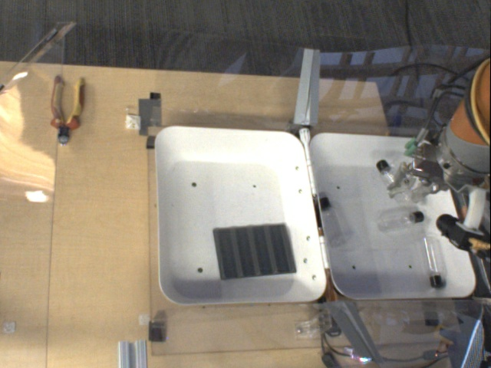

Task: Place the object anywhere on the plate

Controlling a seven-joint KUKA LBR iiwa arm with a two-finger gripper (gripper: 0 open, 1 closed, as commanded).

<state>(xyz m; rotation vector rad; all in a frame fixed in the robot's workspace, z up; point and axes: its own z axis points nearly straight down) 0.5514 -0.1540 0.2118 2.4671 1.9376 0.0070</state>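
Note:
A dark ribbed plate (254, 251) lies flat in the left bin (176, 205), toward its front. The right bin (345, 267) holds three clear tubes with black caps: one at the back (386, 169), one in the middle (401, 219) and one upright-lying near the front right (433, 261). My gripper (413, 175) hangs low over the right bin's back right part, right beside the back tube and just above the middle one. The glare and the clear plastic hide whether anything sits in it.
A small black piece (324, 203) sits at the right bin's left wall. The grey arm with its orange band (469, 125) and a black cable part (454, 232) cover the bin's right side. Red-handled pliers (66, 107) lie on the bench at far left. A grey post (307, 87) stands behind the bins.

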